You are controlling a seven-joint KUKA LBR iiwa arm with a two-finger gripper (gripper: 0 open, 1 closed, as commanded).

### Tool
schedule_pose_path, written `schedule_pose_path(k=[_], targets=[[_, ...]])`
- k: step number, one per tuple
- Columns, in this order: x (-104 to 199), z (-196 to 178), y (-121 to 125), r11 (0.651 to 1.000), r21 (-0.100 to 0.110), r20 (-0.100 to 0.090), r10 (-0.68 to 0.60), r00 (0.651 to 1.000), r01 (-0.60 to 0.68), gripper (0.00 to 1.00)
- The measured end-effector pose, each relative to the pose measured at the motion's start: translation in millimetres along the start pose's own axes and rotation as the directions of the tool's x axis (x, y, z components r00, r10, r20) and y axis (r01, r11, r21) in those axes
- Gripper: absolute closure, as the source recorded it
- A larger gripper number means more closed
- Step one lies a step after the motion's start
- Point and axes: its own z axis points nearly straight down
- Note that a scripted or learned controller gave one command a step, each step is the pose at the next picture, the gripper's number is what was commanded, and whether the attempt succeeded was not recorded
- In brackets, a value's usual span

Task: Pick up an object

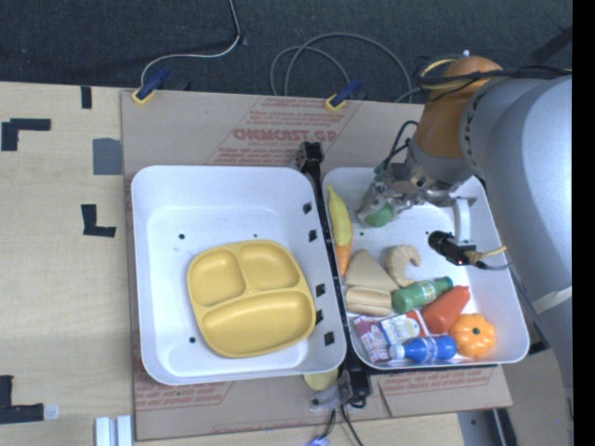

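Bins white (pixel 149 249). Left of the divider: yellow sectioned plate (pixel 251 297). Right of it: yellow banana (pixel 338 219), green bottle (pixel 421 294), red pepper (pixel 446 308), orange pumpkin (pixel 474 335), blue-and-white bottle (pixel 423 350), tan bread (pixel 369 277). Arm grey, orange band (pixel 442 124). Something greenish, possibly, at gripper (pixel 379 214).

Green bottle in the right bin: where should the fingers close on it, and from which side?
Grip the green bottle across its mid-body, coming from above. It lies on its side, roughly left-right with the white cap toward the right, resting on other items, so the long flanks probably offer the best purchase. The red pepper crowds its lower side.
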Motion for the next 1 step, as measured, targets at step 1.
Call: schedule_pose_path(k=[1], targets=[[89.4,-94.6,-18.9,1.0,-0.003,-0.007,-0.008,1.0,0.008,1.0]])
